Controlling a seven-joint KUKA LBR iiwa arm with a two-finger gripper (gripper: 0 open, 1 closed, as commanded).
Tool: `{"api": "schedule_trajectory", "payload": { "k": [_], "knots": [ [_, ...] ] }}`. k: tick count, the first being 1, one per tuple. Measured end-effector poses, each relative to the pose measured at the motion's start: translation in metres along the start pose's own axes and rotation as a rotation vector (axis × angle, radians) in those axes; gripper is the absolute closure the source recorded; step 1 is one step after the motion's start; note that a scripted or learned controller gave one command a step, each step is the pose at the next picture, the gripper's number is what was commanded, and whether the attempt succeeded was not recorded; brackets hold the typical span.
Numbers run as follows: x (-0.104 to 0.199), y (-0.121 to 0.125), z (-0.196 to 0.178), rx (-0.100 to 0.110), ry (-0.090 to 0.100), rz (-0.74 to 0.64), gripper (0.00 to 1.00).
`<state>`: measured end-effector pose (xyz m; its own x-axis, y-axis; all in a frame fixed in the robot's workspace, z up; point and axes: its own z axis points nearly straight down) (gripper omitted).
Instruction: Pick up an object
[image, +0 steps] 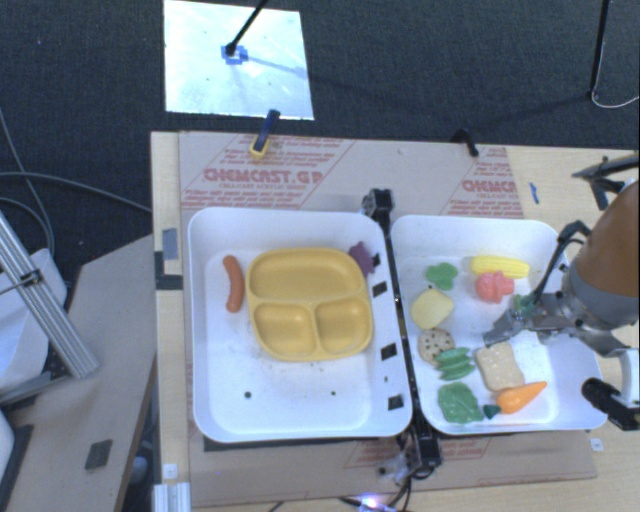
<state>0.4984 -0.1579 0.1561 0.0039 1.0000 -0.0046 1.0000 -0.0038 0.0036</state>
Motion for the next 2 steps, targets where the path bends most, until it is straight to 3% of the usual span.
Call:
{"api": "schedule_trajectory", "payload": {
  "k": [1, 2],
  "knots": [
    [-0.052, 0.022, 0.022, 0.0, 0.001, -0.002, 0.0],
    [-0.049, 0.023, 0.01, -0.003, 0.003, -0.005, 1.0]
  ]
}}
